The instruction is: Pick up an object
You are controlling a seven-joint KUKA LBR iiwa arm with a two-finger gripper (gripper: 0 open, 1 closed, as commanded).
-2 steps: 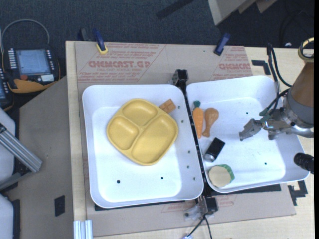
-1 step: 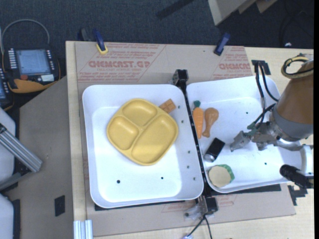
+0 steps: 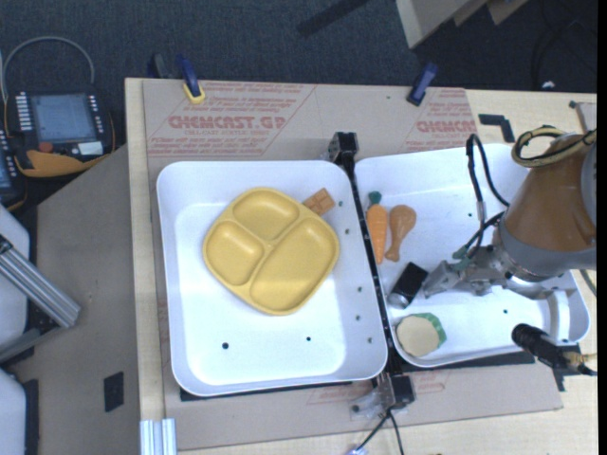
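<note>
One target suits — the black block (image 3: pixel 410 282): centre the end effector (image 3: pixel 438 281), whose opening I cannot tell, squarely over it before closing.

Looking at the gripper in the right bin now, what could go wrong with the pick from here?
1. The gripper sits near the black block, close to the bin's left wall; the block may slide against the wall rather than lift.
2. The round sandwich lies close by and could get nudged.
</note>
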